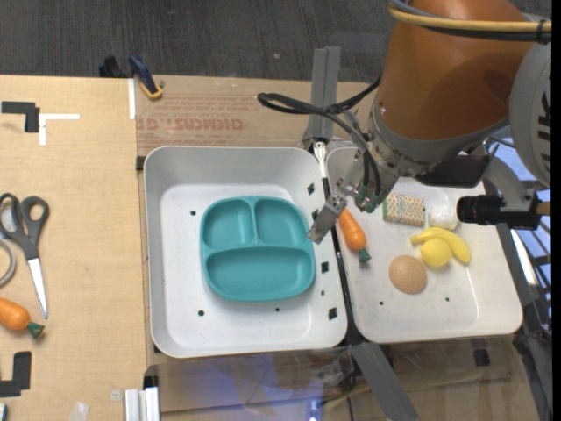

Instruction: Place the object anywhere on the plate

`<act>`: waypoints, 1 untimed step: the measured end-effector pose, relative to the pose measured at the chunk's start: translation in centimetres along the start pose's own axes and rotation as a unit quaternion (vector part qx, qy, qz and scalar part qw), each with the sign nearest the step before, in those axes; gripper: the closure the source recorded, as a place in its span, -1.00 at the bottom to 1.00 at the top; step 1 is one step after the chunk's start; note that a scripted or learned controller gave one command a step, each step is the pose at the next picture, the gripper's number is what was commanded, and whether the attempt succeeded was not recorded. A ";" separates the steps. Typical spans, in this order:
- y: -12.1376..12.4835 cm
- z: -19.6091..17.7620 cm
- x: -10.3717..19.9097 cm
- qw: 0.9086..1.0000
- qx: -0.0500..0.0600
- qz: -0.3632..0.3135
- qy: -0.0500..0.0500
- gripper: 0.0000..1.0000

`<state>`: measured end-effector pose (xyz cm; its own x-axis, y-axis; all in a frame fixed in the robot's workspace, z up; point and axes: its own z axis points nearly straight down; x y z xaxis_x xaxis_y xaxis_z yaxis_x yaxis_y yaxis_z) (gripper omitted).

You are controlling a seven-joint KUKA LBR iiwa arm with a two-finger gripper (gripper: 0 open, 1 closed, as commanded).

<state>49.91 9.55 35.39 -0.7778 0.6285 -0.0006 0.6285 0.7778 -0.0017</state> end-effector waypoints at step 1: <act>0.0 0.0 0.0 1.000 0.000 0.000 0.000 -1.00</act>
